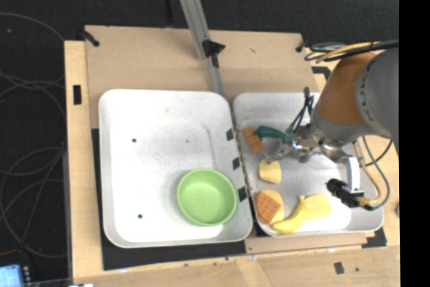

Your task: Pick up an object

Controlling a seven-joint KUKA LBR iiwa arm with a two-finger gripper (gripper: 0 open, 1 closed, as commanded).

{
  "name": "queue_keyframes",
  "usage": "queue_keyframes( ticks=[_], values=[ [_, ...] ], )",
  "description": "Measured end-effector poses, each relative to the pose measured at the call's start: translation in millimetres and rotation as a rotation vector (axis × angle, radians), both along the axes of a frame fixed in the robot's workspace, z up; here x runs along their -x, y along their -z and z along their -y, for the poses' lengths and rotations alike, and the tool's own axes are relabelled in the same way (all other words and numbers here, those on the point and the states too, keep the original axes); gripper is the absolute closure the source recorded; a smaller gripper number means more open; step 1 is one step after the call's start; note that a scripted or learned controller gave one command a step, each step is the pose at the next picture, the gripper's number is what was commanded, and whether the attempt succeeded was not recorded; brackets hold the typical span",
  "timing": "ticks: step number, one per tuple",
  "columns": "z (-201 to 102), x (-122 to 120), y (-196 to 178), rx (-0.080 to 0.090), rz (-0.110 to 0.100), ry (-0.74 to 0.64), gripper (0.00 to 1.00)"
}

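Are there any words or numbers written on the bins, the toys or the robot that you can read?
None: no word, number or label can be read.
The two shallow white plastic bins show plain walls with small dark dots.
The round green bowl, the yellow banana-shaped toy and the grey arm's orange band are bare.
A small bright patch at the lower left corner is too blurred to read.

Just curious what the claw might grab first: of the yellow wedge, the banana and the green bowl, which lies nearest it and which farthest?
From the claw:
1. Yellow wedge, just below it in the right bin.
2. Banana, at that bin's near edge.
3. Green bowl, over in the left bin.
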State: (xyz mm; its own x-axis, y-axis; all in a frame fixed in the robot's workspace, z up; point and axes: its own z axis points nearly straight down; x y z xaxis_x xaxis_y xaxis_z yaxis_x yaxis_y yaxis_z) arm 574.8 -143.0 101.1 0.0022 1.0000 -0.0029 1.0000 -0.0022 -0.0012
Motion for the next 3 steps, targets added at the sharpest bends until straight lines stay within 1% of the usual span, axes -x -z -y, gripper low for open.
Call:
queue_keyframes(
  ticks=[1, 2, 3],
  values=[
    [0.0, -1.6, -13.5, -0.002, 0.006, 0.004, 1.0],
    [-5.7, -6.6, -57.1, -0.004, 0.003, -0.005, 1.0],
    [-5.0, -8.6, -111.3, -0.002, 0.009, -0.006, 1.0]
  ],
)
